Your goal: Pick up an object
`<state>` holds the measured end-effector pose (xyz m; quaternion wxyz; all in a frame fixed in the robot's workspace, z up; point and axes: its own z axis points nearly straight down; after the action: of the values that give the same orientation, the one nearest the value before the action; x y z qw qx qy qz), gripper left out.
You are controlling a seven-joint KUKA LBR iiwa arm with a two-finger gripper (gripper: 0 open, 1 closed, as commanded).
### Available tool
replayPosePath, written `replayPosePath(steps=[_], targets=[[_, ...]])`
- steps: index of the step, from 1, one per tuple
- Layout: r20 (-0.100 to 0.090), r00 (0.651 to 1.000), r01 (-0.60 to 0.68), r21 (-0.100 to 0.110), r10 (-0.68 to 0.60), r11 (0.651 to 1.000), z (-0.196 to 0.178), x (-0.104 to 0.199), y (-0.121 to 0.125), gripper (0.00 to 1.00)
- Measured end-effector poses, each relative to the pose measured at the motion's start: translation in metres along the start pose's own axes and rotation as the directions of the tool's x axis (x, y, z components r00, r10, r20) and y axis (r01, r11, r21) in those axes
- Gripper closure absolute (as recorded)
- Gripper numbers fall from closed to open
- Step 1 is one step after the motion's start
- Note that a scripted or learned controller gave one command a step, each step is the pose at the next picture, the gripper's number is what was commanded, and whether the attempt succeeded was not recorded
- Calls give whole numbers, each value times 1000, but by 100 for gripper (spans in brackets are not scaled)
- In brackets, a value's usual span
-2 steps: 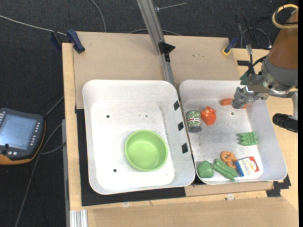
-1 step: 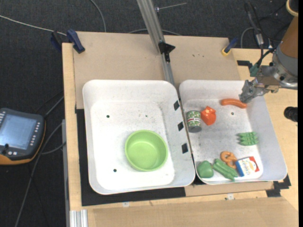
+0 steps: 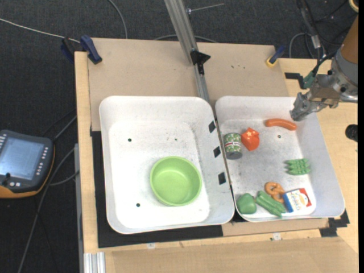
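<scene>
The claw (image 3: 300, 110) hangs at the right of the frame, over the upper right rim of the right bin (image 3: 327, 169), beside the orange sausage (image 3: 280, 124), probably its nearest pick. Whether it is apart or together I cannot tell; nothing shows in its grip. The other toys crowd this bin's middle and lower parts, while the left bin (image 3: 114, 152) holds 1 green bowl (image 3: 176, 181).
</scene>
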<state>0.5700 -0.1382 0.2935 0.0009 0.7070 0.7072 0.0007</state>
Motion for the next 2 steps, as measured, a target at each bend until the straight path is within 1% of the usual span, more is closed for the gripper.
replayPosePath(steps=[1,2], targets=[[-1,1000,5,3,-5,1000,17,58,10,100],[-1,1000,4,3,-4,1000,33,110,13,100]])
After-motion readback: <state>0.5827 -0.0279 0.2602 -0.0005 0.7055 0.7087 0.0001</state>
